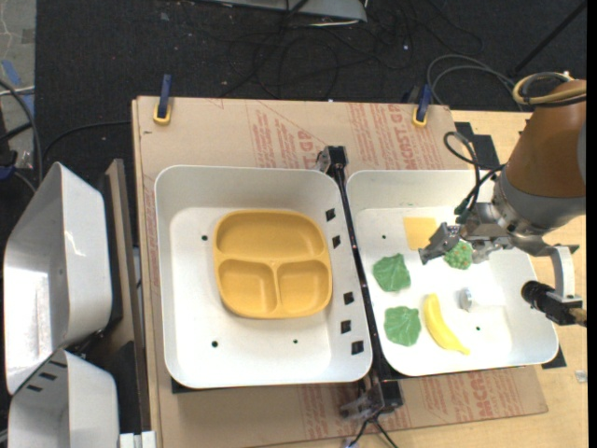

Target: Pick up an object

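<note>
While poised over the right shallow white bin (522, 343), grips a small green leafy toy (458, 256) in the hand (450, 245), above a yellow plastic banana (443, 325).

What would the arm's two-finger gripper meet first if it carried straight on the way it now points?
The two-finger gripper points left and downward. First in line is probably the upper crinkled green leaf-shaped piece on the right white bin, though depth is unclear from above.

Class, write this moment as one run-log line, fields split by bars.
gripper over right bin, shut on green piece | two leaves, banana, yellow square in right bin | tray in left bin
</note>
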